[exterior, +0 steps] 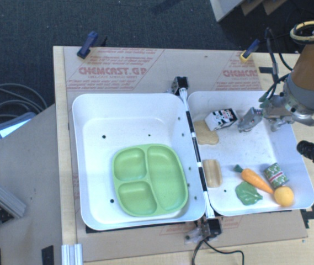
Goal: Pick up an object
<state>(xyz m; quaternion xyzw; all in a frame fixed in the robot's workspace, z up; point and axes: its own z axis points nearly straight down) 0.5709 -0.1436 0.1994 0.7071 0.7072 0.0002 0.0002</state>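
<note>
Black-and-white carton [221,118] is the nearest candidate: it lies tilted on the floor of the right bin [289,148], just beside the gripper [252,119] on the camera's left, with a sliver of white floor between them, so no contact. And the gripper hangs low over the far part of that bin at the end of the grey arm [307,95], with the orange band [313,65] above it; whether it stands wide or narrow, I cannot tell from this slant (the metal parts blur together against the white), and nothing shows clamped in it. Below and to the left of the gripper, past the carton, a round tan piece [206,134] sits against the bin's wall. Further toward the camera from the gripper, a rectangular tan piece [212,173] lies by the same wall. Straight toward the camera from the gripper, well apart from it, comes the cluster: an orange carrot [256,181] lying slantwise, a green leafy piece [248,194] touching its near side, a small green can [275,175] just beside the carrot, and a yellow lemon [283,196] at the carrot's thick end. Far to the left of the gripper, over in the left bin [90,115], a green divided plate [148,178] lies flat with three compartments. Both bins rest on a brown bench [145,65] with red print.
</note>
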